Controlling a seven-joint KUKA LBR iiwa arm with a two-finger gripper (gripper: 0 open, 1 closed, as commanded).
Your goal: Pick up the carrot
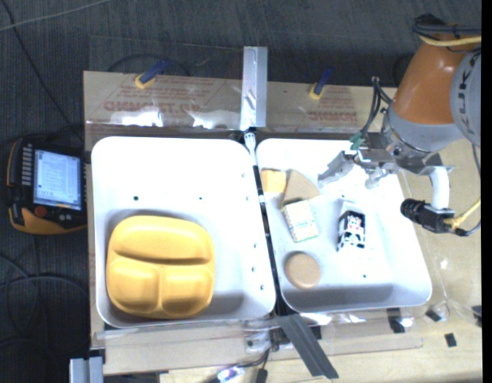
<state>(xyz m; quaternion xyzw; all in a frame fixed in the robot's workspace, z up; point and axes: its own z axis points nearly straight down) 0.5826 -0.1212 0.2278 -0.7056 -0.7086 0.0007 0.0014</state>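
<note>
Camera view: the gripper [347, 164] hangs over the right bin [405, 282], and I cannot tell its state. No carrot is recognisable here (perhaps hidden); a round biscuit [302, 269], small carton [352, 230] and wrapped packet [301, 219] lie loose, apparently scattered for picking.

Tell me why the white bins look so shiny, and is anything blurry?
In the camera view, bright overhead light makes the white bins glare, washing out their floors; the yellow bread-shaped toy casts a soft shadow by the left bin's lower wall; the gripper looks slightly smeared and soft; the small items in the right bin are fuzzy, so I cannot tell which is a carrot.
</note>
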